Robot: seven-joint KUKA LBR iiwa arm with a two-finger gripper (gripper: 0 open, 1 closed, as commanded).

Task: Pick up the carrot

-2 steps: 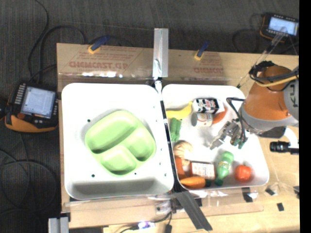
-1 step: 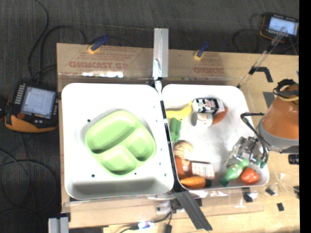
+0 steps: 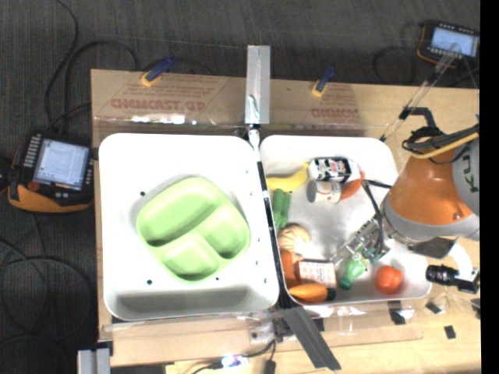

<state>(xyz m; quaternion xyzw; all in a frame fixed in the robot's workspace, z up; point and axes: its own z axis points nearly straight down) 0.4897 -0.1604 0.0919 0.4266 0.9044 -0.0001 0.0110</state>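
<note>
Carrot [image 3: 309, 292] lies at 6 o'clock in the right bin [image 3: 390, 156], probably light, stiff, slick plastic; grab mid-body across its width; tool [image 3: 363, 242] state: cannot tell.

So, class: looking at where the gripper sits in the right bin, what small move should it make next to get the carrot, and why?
Probably a short shift toward the bin's near-left corner. The gripper sits mid-bin above a green item, while the carrot lies against the front wall beside a small bottle. It needs to be over the carrot before descending.
</note>
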